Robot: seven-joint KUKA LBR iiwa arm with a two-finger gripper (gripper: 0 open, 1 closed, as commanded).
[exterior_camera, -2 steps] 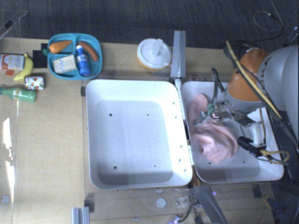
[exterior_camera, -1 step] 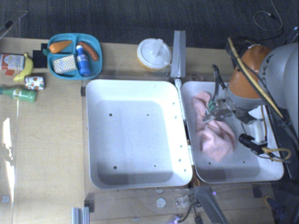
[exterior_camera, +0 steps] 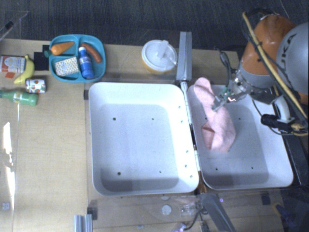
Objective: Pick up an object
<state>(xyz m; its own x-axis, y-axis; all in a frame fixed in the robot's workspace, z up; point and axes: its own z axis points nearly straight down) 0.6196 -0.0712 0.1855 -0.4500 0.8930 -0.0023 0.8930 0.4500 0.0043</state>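
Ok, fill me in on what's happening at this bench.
A grey robot arm with an orange band reaches in from the right over the right-hand white bin. Its gripper sits low at the upper part of a pink cloth lying in that bin, near the bin's left wall. Whether it has hold of the cloth cannot be told. The left bin is beside it, and a blue tray of toy food sits off to the left.

The left bin (exterior_camera: 140, 134) lies open to reach. In the right bin (exterior_camera: 256, 153), a pink cloth (exterior_camera: 215, 120) fills the left side; its right floor stays free.
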